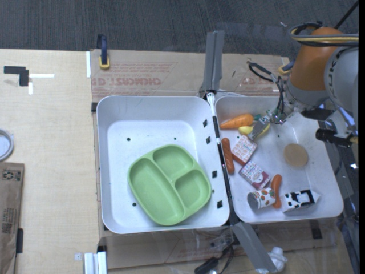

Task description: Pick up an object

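Gripper (263, 125) low in the right bin (325, 210).
We can't tell its finger state; just beside it, the carrot (237, 120) lies lengthwise, tip pointing away.

The claw (263, 125) is too small and cluttered to tell how its fingers stand. A yellow item (246, 129) lies partly under it. The arm (325, 67) is cut off at the right edge. A metal ring (4, 145) and a brown paper bag (9, 210) run off the left edge.
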`<state>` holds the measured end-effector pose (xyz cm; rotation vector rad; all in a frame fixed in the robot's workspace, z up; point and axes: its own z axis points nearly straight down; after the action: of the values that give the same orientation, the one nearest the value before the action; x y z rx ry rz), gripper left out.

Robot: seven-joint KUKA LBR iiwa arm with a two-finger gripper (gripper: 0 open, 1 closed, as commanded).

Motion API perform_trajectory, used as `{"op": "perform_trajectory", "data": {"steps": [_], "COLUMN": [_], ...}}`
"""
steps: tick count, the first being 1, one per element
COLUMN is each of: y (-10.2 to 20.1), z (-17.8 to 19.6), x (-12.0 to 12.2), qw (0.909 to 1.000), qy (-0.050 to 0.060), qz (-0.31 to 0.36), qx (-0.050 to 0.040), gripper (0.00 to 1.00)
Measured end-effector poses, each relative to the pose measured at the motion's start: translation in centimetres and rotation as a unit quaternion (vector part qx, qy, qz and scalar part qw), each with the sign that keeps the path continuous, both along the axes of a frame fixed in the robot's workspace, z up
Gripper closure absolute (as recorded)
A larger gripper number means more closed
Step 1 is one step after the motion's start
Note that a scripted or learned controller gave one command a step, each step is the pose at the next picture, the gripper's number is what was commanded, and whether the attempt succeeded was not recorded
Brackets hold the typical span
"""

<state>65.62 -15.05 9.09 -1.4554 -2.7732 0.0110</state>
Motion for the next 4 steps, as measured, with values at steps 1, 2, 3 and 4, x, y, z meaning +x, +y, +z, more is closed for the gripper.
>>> {"op": "perform_trajectory", "data": {"steps": [1, 2, 3, 4], "y": [-0.1, -2.6, -4.3, -4.3], "z": [0.6, 0.9, 7.8, 7.8], "x": [-0.1, 0.3, 0.4, 0.4], "qw": [1.0, 1.0, 0.9887, 0.9887], "qy": [0.002, -0.007, -0.008, -0.008], "qz": [-0.001, 0.004, 0.149, 0.15], "qx": [-0.0001, -0.0003, 0.0006, 0.0007], "gripper": [1.0, 1.0, 1.0, 0.0]}}
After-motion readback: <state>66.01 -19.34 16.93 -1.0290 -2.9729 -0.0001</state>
